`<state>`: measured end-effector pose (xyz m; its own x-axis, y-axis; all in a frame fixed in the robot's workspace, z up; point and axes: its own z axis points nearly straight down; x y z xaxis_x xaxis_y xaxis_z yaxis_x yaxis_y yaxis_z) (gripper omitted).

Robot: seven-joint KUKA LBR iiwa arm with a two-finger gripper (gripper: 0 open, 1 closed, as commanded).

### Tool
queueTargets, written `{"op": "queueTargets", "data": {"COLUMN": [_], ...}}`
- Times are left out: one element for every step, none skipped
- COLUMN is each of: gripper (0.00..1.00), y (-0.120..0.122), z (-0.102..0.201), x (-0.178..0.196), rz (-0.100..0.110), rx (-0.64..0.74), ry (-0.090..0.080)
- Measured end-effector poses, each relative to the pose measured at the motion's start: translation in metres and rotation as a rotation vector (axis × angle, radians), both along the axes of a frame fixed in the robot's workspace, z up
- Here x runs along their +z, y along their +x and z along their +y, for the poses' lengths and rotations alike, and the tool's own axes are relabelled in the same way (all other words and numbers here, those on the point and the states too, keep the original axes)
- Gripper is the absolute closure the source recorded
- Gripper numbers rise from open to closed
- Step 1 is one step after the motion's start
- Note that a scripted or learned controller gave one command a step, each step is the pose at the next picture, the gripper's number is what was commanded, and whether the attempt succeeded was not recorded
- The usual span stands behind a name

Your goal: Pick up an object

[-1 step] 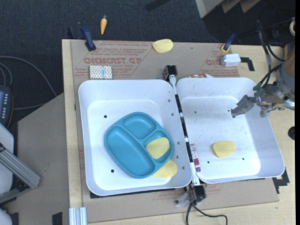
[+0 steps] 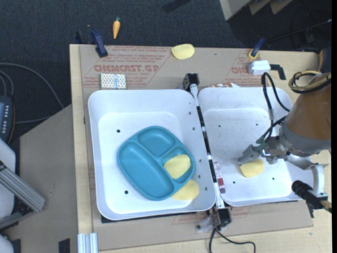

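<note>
The tool (image 2: 257, 156) is hovering, fingers apart, just over the yellow piece (image 2: 251, 168) lying near the right bin's (image 2: 231, 109) front edge; a slanted descent risks nudging it aside, closing on nothing.

Gripper (image 2: 256, 156) low, arm (image 2: 310, 125) bent
</note>
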<state>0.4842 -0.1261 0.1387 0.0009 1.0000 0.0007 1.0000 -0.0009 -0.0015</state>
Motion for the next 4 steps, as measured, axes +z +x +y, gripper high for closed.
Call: {"op": "queueTargets", "data": {"gripper": [0.00, 0.00, 0.00, 0.00], "y": [-0.005, 0.004, 0.038, 0.008], "z": [-0.001, -0.084, -0.008, 0.000], "x": [-0.054, -0.001, 0.010, -0.053], "rz": [-0.002, -0.003, -0.004, -0.003], "rx": [0.000, 0.000, 0.002, 0.000], "ry": [-0.001, -0.002, -0.001, -0.001]}}
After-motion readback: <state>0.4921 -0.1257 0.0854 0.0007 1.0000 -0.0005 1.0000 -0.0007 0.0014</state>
